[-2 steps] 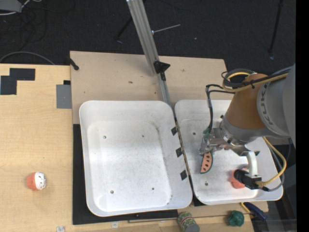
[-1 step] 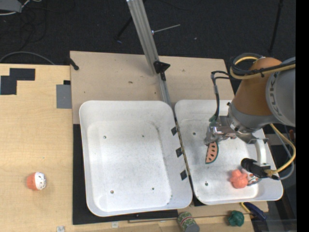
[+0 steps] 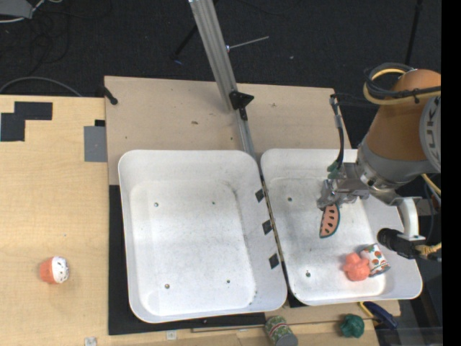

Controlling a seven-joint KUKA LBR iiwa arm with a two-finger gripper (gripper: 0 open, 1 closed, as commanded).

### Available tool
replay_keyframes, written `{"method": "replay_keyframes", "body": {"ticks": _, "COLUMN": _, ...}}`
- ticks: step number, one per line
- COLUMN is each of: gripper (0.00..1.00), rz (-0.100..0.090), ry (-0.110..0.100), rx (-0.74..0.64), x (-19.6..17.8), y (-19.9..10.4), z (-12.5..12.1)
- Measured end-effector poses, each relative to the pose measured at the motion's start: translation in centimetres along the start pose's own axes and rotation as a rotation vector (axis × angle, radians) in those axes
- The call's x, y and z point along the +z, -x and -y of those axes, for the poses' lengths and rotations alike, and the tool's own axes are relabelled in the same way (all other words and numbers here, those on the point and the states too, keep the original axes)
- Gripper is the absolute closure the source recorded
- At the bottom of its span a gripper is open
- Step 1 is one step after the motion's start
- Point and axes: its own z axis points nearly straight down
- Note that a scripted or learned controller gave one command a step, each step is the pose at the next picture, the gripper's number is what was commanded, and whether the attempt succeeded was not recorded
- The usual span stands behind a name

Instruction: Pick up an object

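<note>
My gripper (image 3: pixel 333 199) hangs over the middle of the right bin (image 3: pixel 302 171). It is shut on the upper end of a watermelon-slice toy (image 3: pixel 329 223), red with a green rind. The slice dangles straight down from the fingertips above the bin floor. The grey arm with its orange band (image 3: pixel 403 121) comes in from the right.
An orange-red lump (image 3: pixel 355 267) and a white patterned toy (image 3: pixel 377 259) lie in the right bin's front right corner. The left bin (image 3: pixel 144 171) sits beside it. An orange-and-white ball (image 3: pixel 54 270) rests on the wooden table at left. A slanted aluminium bar (image 3: pixel 216 49) rises behind the bins.
</note>
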Motion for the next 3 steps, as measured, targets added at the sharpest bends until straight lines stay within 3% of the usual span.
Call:
{"method": "replay_keyframes", "body": {"ticks": 1, "gripper": 1.00, "rz": 0.000, "ry": -0.004, "rx": -0.001, "x": -5.7, "y": 0.3, "z": 0.6}}
{"method": "replay_keyframes", "body": {"ticks": 3, "gripper": 1.00, "rz": -0.002, "ry": -0.007, "rx": -0.004, "x": -2.5, "y": -9.3, "z": -2.1}}
